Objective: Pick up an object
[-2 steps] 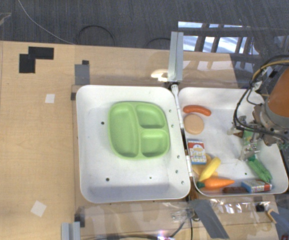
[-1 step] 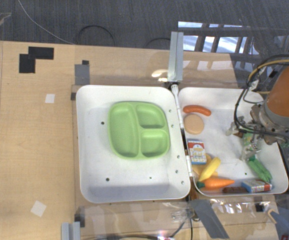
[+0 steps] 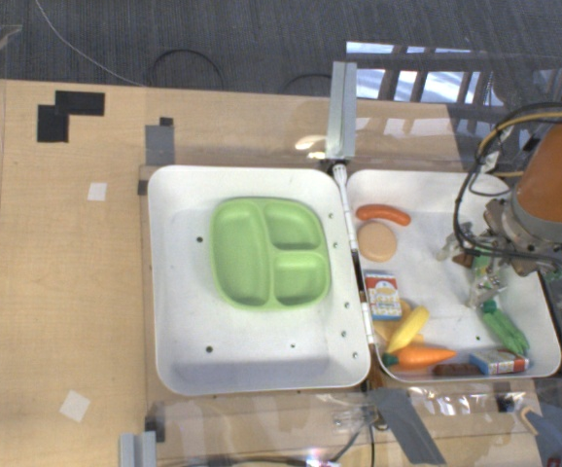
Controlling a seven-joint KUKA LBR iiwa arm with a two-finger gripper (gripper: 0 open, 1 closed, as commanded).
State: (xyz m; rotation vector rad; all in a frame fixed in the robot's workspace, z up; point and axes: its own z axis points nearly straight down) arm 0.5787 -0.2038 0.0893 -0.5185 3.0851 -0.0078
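The long green plastic vegetable point(image 3: 505, 329) is lying in the right white bin point(image 3: 427, 188), near its right wall, just below the pincer point(image 3: 483, 282). You cannot tell whether the pincer is open or closed; cables and wrist are hiding that. If it is descending off-centre, you are risking a glancing push that slides the slim toy against the wall, or a nudge of the small red-and-blue box point(image 3: 498, 364) beside it. The grey arm point(image 3: 553, 188) is reaching in from the right, wrist pointing down over the bin's right half.
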